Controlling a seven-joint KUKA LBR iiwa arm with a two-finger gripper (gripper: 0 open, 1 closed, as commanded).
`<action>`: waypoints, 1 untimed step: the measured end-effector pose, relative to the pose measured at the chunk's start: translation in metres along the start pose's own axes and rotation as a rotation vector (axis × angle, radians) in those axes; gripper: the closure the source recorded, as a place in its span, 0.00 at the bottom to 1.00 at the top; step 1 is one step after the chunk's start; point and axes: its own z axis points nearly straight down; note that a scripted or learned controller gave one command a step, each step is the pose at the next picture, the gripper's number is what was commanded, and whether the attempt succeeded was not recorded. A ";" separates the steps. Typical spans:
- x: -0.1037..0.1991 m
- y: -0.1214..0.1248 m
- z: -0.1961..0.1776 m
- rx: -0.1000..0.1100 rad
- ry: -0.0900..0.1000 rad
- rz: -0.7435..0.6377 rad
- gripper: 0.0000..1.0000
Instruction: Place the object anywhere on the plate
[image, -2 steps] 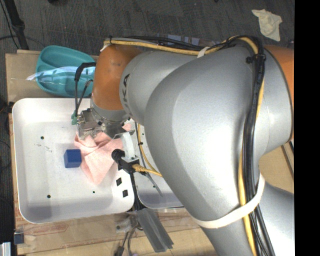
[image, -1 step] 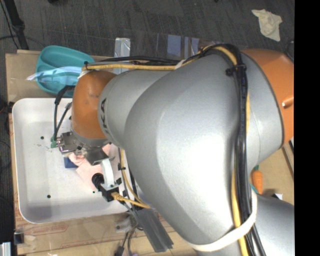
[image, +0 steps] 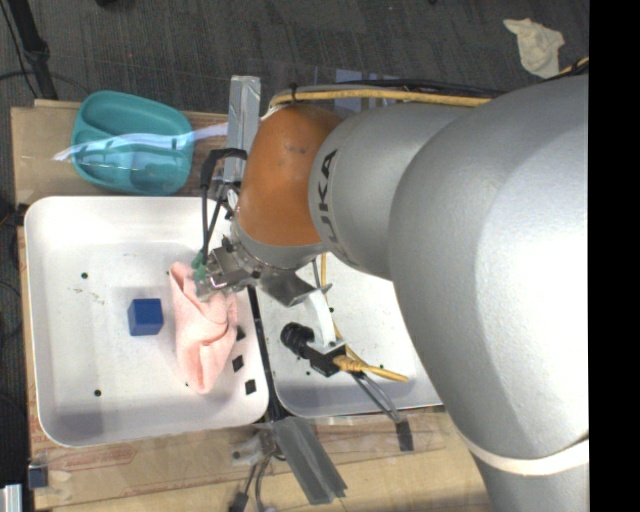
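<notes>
end effector (image: 212, 275): state can't tell, hidden under wrist, at pink cloth's top edge | pink cloth (image: 205, 335): crumpled, right side of left bin (image: 60, 300) | blue cube (image: 146, 316): left of cloth, apart

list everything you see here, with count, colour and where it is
blue cube: 1, blue, left bin, left of the cloth
pink cloth: 1, pink, right side of the left bin, hanging below the gripper
white bins: 2, white, side by side on the bench
teal bag: 1, teal, on the bench above the left bin
crumpled rag: 1, pale, floor at top right
arm: 1, grey with orange band, from the right
gripper: 1, dark, at the cloth's top end
</notes>
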 end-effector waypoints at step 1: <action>0.073 0.013 0.010 0.001 0.000 -0.097 1.00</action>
